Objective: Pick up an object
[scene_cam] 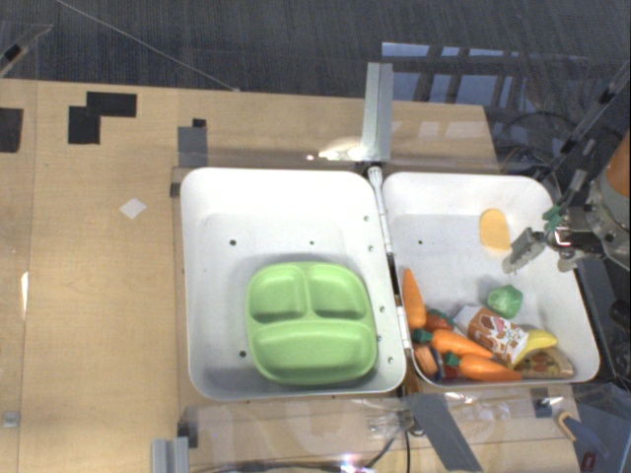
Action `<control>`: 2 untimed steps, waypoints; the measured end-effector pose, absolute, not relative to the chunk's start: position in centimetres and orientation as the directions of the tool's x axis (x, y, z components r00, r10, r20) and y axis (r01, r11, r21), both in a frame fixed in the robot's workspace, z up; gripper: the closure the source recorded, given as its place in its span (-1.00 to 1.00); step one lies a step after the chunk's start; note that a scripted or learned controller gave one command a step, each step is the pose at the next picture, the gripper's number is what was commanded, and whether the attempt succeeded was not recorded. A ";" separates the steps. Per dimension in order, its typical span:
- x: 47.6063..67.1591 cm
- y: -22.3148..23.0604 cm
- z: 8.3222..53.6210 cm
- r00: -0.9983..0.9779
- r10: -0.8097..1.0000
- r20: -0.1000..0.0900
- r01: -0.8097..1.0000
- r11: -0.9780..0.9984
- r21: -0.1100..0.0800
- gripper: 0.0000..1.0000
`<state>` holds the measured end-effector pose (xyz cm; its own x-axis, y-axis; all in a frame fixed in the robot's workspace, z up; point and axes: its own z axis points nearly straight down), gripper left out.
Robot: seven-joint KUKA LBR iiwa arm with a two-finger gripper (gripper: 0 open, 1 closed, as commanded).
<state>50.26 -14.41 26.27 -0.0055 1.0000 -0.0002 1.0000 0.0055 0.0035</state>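
Where the bench comes nearest the camera, its front edge shows metal brackets [434, 432] and a loose cable [380, 451] under the seam between the two bins. Bench top [89, 294] is pale wood, bare on the left, glare streaks across it. Left bin [212, 205] holds a green divided tray [311, 320], three compartments, lying flat toward the front wall. Right bin [434, 215] has its clutter packed into the front corner: carrots [454, 348] lying side by side and overlapping, one carrot [413, 299] along the left wall, a printed snack packet [498, 335] tilted over them, a yellow banana-like piece [537, 343] touching the packet. Small green object [505, 300] sits just behind the pile, apart from the carrots. Further back a yellow-orange oval item [494, 229] lies alone on the white floor. Gripper [537, 244] hangs over the right bin's right side, between the oval item and the green object, near both, touching neither; one finger [521, 252] visible pointing down-left, nothing seen between fingers, open or shut cannot tell. Arm's orange band [619, 180] at right edge. Behind the bins an upright metal post [379, 111], black square markers [99, 114] on the bench's far left, then dark ribbed carpet [246, 18] across the back of the room
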 end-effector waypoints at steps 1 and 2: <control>49.9 -11.0 14.3 0.069 0.998 0.000 0.998 -0.069 0.003 -1.00; 48.9 -6.1 26.9 -0.084 0.996 0.000 0.996 0.084 0.007 -1.00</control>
